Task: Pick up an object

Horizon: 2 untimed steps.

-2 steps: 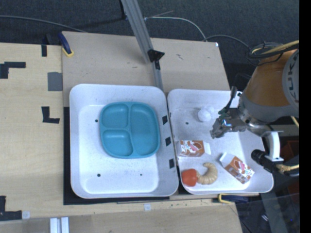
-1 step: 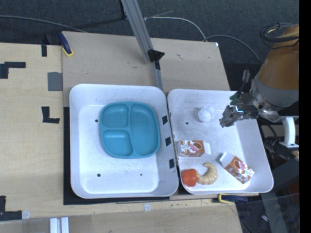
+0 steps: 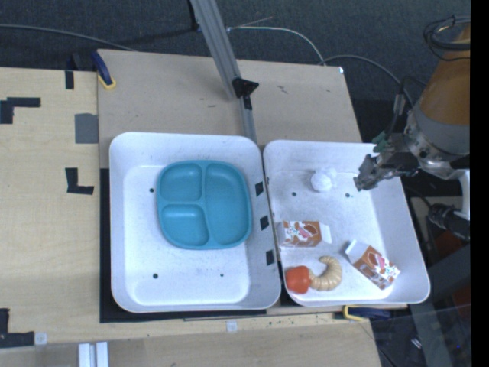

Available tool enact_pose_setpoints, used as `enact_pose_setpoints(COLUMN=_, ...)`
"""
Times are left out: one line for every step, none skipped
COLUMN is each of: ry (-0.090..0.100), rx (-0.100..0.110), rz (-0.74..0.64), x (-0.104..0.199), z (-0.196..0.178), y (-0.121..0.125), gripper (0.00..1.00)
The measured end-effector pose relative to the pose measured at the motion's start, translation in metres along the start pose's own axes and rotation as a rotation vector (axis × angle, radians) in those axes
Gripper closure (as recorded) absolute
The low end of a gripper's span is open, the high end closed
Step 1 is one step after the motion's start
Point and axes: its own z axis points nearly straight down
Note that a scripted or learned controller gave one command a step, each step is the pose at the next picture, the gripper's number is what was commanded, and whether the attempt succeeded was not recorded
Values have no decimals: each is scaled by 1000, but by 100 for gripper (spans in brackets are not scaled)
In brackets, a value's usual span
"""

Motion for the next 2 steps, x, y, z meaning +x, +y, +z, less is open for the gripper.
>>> enact_pose_setpoints(ry=1, rx=4, rz=-3, x=41, z=12, y=-3, gripper=100)
enact_pose_setpoints(ry=2, rx=6, rz=-6, x=101, z=33, y=-6, gripper=100)
